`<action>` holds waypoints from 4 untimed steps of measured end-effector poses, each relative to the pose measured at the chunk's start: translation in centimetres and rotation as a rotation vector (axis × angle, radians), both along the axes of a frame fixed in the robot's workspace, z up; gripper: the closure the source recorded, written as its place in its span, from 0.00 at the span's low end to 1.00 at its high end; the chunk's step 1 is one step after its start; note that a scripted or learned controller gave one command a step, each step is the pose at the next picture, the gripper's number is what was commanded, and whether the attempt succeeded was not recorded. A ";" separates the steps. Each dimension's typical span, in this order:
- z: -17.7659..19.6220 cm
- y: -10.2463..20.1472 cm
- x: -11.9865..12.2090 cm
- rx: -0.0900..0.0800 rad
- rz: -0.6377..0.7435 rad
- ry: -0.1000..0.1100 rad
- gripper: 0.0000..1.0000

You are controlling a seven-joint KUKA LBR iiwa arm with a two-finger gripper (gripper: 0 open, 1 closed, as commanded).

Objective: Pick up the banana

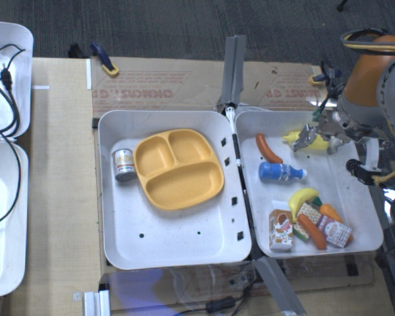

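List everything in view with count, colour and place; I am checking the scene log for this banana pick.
bins: two, white, side by side on the bench
plate: one, orange-yellow, divided, left bin
can: one, silver, left bin, beside the plate
sausage: one, red-orange, right bin, upper left
bottle: one, blue, lying in the right bin
banana: one, yellow, right bin, by the pile of toy food
yellow item: one, under the gripper, kind unclear
carton: one, white, right bin front
arm: one, grey and orange, right
gripper: one, above the right bin's far end
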State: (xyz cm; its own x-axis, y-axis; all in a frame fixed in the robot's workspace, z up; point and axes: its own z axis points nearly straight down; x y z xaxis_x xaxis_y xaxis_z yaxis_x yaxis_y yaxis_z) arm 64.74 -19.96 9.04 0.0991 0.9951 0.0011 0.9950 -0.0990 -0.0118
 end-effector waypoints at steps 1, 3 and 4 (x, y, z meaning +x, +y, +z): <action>0.8 -0.2 -0.2 -0.003 0.000 0.008 1.00; 4.7 -0.6 0.5 -0.005 -0.131 0.015 0.00; -0.3 2.9 -1.9 -0.004 -0.282 0.004 0.00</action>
